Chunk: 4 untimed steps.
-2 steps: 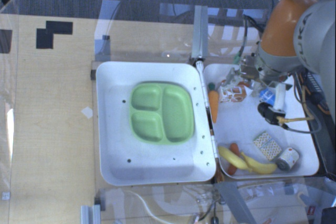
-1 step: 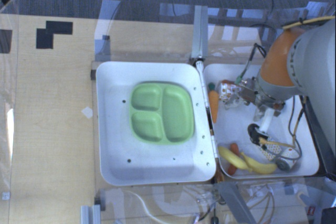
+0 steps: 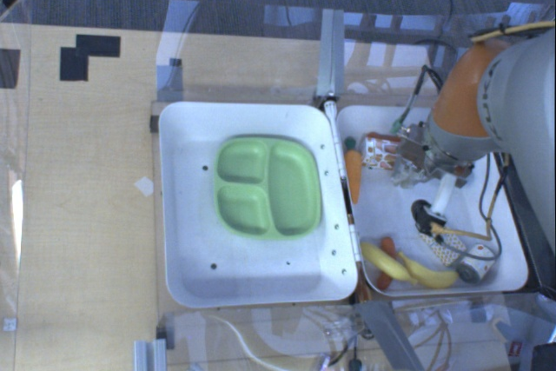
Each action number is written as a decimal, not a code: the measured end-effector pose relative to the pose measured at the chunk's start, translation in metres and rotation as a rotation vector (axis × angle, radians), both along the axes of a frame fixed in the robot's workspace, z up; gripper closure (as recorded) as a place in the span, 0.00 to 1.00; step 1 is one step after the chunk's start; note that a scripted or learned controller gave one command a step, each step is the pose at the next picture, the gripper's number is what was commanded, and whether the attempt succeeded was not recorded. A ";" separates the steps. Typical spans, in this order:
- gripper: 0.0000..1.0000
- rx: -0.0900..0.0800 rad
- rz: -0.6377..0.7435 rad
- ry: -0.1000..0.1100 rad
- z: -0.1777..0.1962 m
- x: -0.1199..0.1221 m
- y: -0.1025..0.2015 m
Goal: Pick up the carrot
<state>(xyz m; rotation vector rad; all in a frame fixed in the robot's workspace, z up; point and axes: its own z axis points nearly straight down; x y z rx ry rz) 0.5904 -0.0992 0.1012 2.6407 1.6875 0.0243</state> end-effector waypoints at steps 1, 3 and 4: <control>1.00 -0.004 0.138 0.014 0.015 0.009 -0.004; 1.00 -0.002 -0.131 0.012 0.145 0.006 -0.071; 1.00 -0.006 0.041 0.010 0.212 -0.010 -0.097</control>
